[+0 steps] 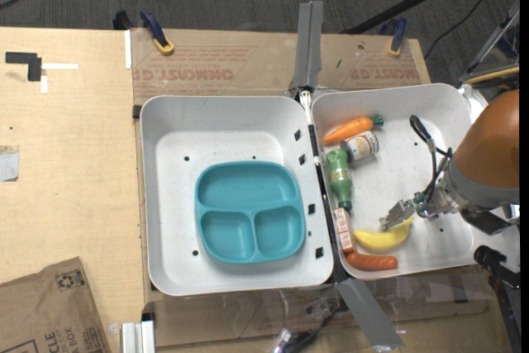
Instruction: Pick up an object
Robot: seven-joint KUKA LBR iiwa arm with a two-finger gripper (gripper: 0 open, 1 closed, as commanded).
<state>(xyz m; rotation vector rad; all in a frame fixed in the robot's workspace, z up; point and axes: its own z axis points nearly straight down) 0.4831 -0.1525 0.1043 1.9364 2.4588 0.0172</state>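
Bench (66, 178) of pale wood seen from above at a slant, bearing two shallow white bins side by side. Far left: a piece of brown cardboard (45, 310) lies at the bench's near corner, and a small black angle piece (25, 62) lies farther back. Left bin (157, 178): a teal divided plate (250, 212) with three compartments lies flat near the centre of the floor. Right bin (446, 107), items ranged along its left wall from far to near: an orange carrot (350, 129) with its green stub pointing right; a small jar (361, 146) lying on its side just below the carrot; a green bottle (339, 176) lying lengthwise beside the wall; a slim red and white packet (342, 230) just below the bottle. Near edge of the same bin: a yellow banana (383, 240) curving upward, and a red sausage (372, 261) just in front of it.

Gripper (397, 217) reaches in from the right on the grey arm (496, 153), whose orange band fills the right margin. Its tips sit directly over the right end of the banana, touching or nearly touching the fruit; the banana rests on the bin floor beneath them, not visibly clasped. Whether the fingers are parted or closed cannot be told at this size.
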